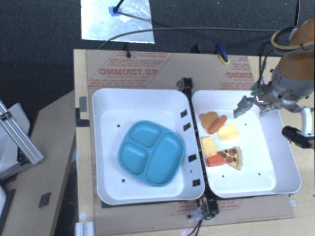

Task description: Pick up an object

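In the left bin (106, 132) lies a blue plate (151, 152) with three compartments, a little toward the bin's near side and close to the divider between the two bins. The right bin (275, 176) holds a small group of toy food pieces on its left half. At the top of this group there is an orange-brown piece (208, 118), and an orange sausage-like piece (217, 124) touches it on the right. Just below them lies a pale yellow lump (228, 132). Lower and more to the left is a yellow square slice (208, 145), with a red piece (215, 161) under it. A pizza slice (232, 157) lies beside the red piece, touching it. The gripper (244, 105) hangs over the back part of the right bin, up and to the right of the food group and apart from all pieces. Whether it is open or closed I cannot tell, and nothing is seen inside it. The grey arm (293, 82) comes in from the right edge.
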